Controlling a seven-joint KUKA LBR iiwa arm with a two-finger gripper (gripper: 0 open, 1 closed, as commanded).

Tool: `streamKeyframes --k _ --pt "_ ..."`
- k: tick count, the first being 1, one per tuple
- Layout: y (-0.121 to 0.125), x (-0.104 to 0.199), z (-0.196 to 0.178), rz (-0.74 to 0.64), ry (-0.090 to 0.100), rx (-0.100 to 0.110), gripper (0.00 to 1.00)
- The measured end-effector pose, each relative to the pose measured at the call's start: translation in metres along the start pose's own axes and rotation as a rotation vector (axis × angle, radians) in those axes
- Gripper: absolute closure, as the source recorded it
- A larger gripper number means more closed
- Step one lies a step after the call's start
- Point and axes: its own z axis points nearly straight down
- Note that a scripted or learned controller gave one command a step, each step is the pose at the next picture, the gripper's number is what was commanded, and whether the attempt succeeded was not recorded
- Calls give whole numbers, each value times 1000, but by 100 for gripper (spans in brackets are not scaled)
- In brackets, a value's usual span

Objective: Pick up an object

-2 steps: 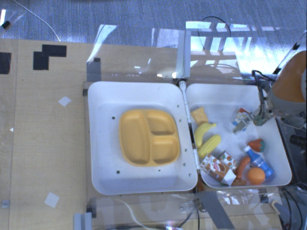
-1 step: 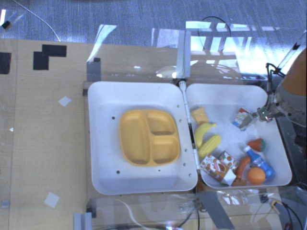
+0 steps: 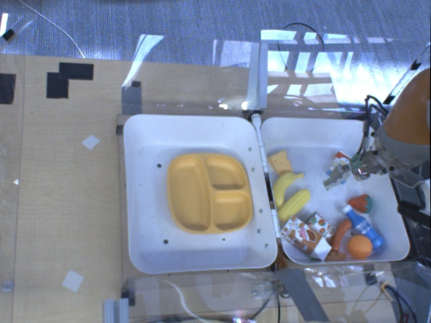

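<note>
Yellow bananas (image 3: pixel 289 194), two of them, lie side by side at the left of the right bin (image 3: pixel 306 147), just beside the wall shared with the left bin (image 3: pixel 145 180). Far of them sits one tan cracker (image 3: pixel 280 161), near the same wall. Near of the bananas lies one printed carton (image 3: pixel 306 234), tilted, with red and white graphics. Right of the carton: one orange carrot-like piece (image 3: pixel 340 234), one blue bottle (image 3: pixel 363 226) lying on its side, one orange ball (image 3: pixel 360 246) touching the bottle's near end, and one red strawberry-like piece (image 3: pixel 359 202) just far of the bottle.

Gripper (image 3: pixel 337 175) hangs over the middle of the right bin, left of the strawberry piece and well right of the bananas. Something small, red and white (image 3: pixel 341 159), shows just far of the fingertips; cannot tell whether it is a bin item or part of the tool. Fingers: cannot tell whether apart or together, and nothing is clearly seen between them.

Arm (image 3: pixel 407 123) enters from the right edge, orange band uppermost in view, grey wrist angled down and left toward the bin, black cable looping beside it.

Left bin holds one yellow divided tray (image 3: pixel 209 192) with three compartments, set about centre. Both bins rest on a tan bench (image 3: pixel 60 200).
</note>
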Motion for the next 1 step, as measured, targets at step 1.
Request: streamKeyframes --k 1 --pt "83 -51 0 121 -1 -1 0"
